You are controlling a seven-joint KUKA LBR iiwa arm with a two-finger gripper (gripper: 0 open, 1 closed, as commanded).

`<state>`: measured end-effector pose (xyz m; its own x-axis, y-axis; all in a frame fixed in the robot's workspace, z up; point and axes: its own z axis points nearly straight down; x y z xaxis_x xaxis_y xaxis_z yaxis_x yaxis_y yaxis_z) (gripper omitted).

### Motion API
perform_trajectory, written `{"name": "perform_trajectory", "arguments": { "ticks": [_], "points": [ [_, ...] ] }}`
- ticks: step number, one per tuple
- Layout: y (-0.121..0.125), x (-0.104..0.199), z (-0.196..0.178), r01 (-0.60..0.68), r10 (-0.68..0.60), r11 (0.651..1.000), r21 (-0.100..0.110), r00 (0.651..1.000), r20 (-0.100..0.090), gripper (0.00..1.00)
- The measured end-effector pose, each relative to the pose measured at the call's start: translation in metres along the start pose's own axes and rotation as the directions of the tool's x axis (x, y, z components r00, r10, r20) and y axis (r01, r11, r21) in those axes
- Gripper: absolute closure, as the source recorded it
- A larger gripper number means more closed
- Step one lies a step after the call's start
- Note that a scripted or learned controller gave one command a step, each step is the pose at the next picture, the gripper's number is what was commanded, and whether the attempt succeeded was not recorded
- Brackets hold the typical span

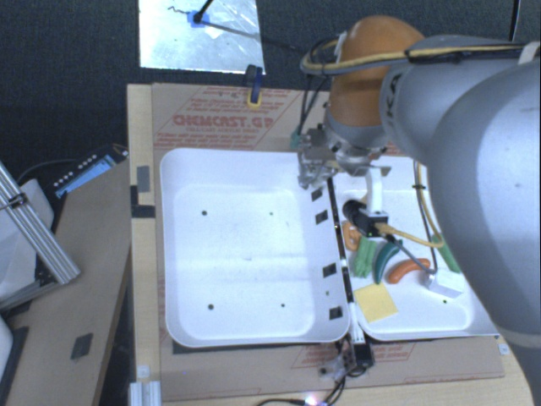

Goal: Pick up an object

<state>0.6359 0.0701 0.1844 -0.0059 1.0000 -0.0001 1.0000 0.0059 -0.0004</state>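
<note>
Reaching in from the right of the frame: grey robot arm with an orange band above the wrist (473, 142). Wrist parked over the upper end of the ridge where the two bins meet, just right of centre.

Jaws: cannot tell whether released or clenched, since the wrist housing blocks the view from above. Nothing visible between them, so no grasp recorded.

Logged in the shallow white right-hand bin (423, 326), all in its lower-left part and close against the shared ridge:
- flat yellow square pad (376, 303), lowest of the group, lying flat and apart from the others;
- green soft-looking piece (365, 258), just above the pad;
- orange curved sausage-shaped piece (407, 269), touching or overlapping the green one; cannot tell which;
- small flat white piece (445, 286), just right of the orange one.

Any of these serves as the task's thing. All lie on the bin floor, below the wrist in the frame, none lifted.

Shallow white left-hand bin (169, 227): bare floor with a few dark dots. Judged to be the drop side, which explains the stock kept to one bin.

Both bins resting on a brown cardboard sheet with red print (220, 118) on the desk, probably to fix their position under the camera.

Judgement: pick not yet made. Yellow pad looks the easiest target, being isolated. Green and orange pair risks a double or slipping grasp.
</note>
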Motion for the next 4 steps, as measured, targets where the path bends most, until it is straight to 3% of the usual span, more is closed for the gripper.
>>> {"name": "perform_trajectory", "arguments": {
  "ticks": [1,2,3,4],
  "points": [
    [0.023,0.118,0.048,0.008,-0.008,1.0,0.0,1.0,-0.005,1.0],
    [0.028,0.122,0.066,-0.001,0.001,1.0,-0.001,1.0,0.0,1.0],
    [0.027,0.164,-0.111,0.003,-0.003,1.0,-0.02,1.0,-0.009,1.0],
    [0.027,0.164,-0.048,0.0,0.0,1.0,0.002,1.0,0.001,1.0]
  ]
}}
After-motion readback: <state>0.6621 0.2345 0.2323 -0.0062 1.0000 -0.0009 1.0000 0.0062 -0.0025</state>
